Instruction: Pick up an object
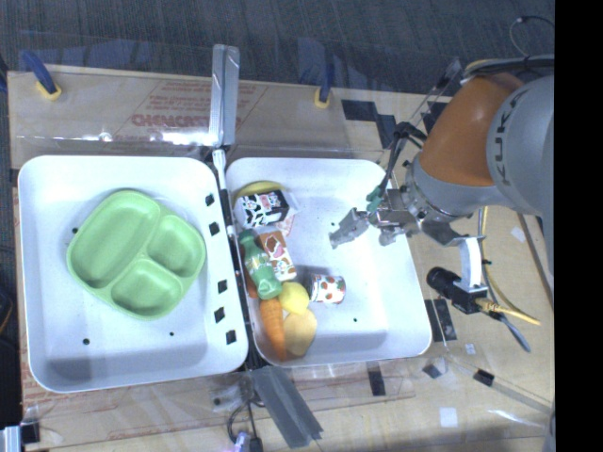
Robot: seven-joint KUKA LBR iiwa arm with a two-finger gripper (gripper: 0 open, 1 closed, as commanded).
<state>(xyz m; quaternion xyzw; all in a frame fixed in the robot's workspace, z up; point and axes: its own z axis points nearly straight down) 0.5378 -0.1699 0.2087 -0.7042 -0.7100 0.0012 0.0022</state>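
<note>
My gripper (pixel 347 230) hangs over the middle of the right bin (pixel 382 332), above bare white floor, with no object under it. Several toy foods lie along that bin's left wall. A yellow banana (pixel 254 188) is at the far end, with a cow-patterned milk carton (pixel 260 211) just in front of it. Further forward come a red and white carton (pixel 277 249), a green bottle (pixel 257 269), a lemon (pixel 295 297), a small can (pixel 328 290), a carrot (pixel 271 324) and a tan fruit (pixel 301 330). The can is the nearest item, below and left of the gripper.
The left bin (pixel 57 351) holds a green divided plate (pixel 137 252). A grey divider (pixel 224 97) stands between the bins at the back. The arm's grey and orange body (pixel 480 149) overhangs the right bin's right rim.
</note>
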